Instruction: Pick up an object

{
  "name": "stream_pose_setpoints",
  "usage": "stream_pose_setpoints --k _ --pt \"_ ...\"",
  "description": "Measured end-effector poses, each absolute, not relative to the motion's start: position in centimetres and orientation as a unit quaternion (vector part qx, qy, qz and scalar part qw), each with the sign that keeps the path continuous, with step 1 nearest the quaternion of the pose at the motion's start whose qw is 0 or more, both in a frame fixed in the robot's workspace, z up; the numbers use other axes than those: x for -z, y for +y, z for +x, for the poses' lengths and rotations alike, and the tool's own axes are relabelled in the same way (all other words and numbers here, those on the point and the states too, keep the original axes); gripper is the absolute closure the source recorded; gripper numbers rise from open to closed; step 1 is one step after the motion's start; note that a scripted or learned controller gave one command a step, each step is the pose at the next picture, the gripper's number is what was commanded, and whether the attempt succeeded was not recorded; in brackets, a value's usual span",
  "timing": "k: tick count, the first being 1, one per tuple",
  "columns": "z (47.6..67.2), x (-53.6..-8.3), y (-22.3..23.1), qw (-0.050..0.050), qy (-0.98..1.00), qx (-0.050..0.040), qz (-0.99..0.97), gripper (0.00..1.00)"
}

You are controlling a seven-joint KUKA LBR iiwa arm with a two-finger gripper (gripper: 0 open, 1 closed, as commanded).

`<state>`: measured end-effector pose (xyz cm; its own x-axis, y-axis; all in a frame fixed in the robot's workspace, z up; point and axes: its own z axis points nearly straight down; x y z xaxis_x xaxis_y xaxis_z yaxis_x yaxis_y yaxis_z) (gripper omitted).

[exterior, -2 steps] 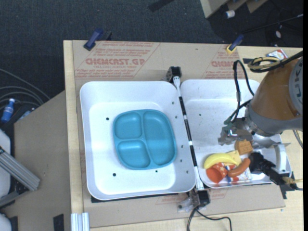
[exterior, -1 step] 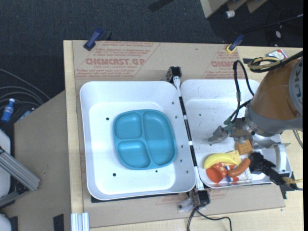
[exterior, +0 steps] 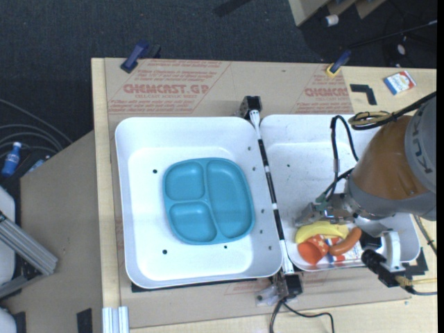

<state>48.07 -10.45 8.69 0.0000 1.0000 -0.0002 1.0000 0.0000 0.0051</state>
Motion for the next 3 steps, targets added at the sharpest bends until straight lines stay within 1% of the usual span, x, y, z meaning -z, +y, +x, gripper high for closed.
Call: stream_pose_setpoints --k 1,2,3 --pt "48.1 -9.6 -10.4 0.003 0.707 -0.0021 0.707 1.00" --pt "57.2 -18.5 -5.5 0.000 0.708 -0.0010 0.706 1.00" --pt "57.1 -18.5 -5.5 0.000 0.707 0.0004 0.707 0.00"
